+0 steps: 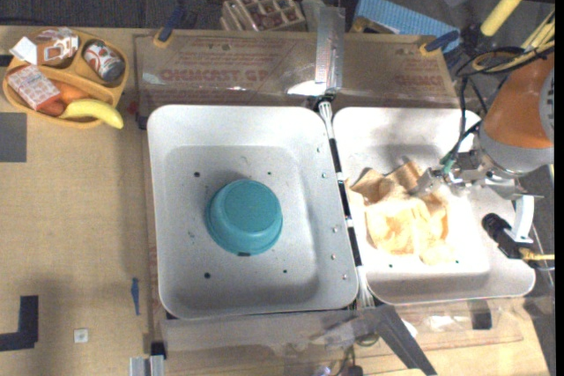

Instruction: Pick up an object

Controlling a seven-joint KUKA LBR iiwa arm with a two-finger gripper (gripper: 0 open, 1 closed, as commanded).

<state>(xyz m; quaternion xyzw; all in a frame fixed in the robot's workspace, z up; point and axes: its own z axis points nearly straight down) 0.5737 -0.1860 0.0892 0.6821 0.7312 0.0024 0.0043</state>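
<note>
Crumpled cloth point(401, 220), tan with yellow-orange patches, lies in a soft, wrinkled heap on the floor of the right bin point(388, 132), toward that bin's 9 o'clock side. A paler, stiffer-looking fold sticks out at the heap's 11 o'clock, close to the bin's inner wall. The gripper point(425, 178) sits at the heap's 1 o'clock edge, low over the fabric and touching or nearly touching its top fold; whether it is spread, closed or clamped on the cloth cannot be told from this slant. Behind it, toward 3 o'clock, the arm runs off as a smooth grey casing with a rounded orange band point(529, 106).

The right bin is shallow, white, smooth plastic with rounded corners. At its 9 o'clock, just beside it, stands the matching left bin point(176, 145). An upturned teal bowl point(245, 216), round, matte and flat on top, rests near the middle of that floor, well apart from the cloth.

Both bins sit on a pale wooden table point(70, 233). At 12 o'clock from them lies a flat sheet of brown cardboard point(229, 70) under glossy film. Far off at 10 o'clock, a yellow dish point(18, 88) holds a banana point(92, 111) and small packets
</note>
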